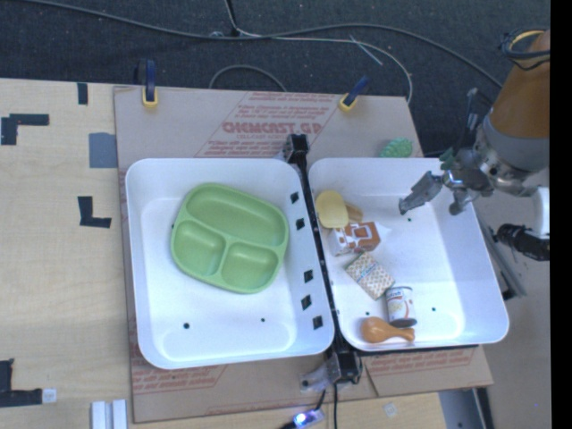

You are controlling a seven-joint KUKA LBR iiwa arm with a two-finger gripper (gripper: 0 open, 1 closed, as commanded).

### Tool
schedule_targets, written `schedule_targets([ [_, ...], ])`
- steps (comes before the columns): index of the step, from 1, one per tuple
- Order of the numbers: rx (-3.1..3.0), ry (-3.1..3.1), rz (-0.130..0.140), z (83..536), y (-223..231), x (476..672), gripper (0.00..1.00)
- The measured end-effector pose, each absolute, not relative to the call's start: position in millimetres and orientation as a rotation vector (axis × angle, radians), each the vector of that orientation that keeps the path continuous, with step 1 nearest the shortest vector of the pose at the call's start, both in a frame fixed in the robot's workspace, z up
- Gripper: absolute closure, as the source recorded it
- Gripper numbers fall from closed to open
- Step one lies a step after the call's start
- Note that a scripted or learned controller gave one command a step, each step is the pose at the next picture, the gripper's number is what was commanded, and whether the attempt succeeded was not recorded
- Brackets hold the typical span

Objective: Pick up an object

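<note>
Setting: wooden bench [54, 266] under a cardboard sheet [268, 123] clamped at its far edge, likely so my two white bins cannot slide.
Left bin [152, 329]: green divided plate [231, 237], well apart from the hand.
Right bin [465, 266]: small items bunched by the divider.
Hand: my gripper [438, 195] hovers over the right bin's far corner, fingers spread, grasping nothing.
Targets: yellow lid [331, 208], printed packet [359, 237], patterned block [370, 275], small can [399, 304] and orange spoon [386, 331] lie beyond its fingertips, toward the divider.

arm [523, 105] from right — wrist low | jaws spread, empty — gripper [438, 197]
</note>
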State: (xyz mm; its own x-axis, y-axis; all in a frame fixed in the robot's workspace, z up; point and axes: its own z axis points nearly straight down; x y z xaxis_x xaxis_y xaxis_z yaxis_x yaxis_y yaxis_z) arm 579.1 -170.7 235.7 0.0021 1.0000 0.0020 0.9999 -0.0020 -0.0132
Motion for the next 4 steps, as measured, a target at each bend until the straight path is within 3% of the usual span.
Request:
schedule_targets([
  [1, -2.219, -2.222, 0.002, 242.1, -170.4, 581.6, 0.0],
  [3, -2.216, -2.219, 0.008, 144.7, -159.1, 571.7, 0.0],
  [4, -2.224, -2.229, -0.008, 111.7, -159.6, 575.6, 0.0],
])
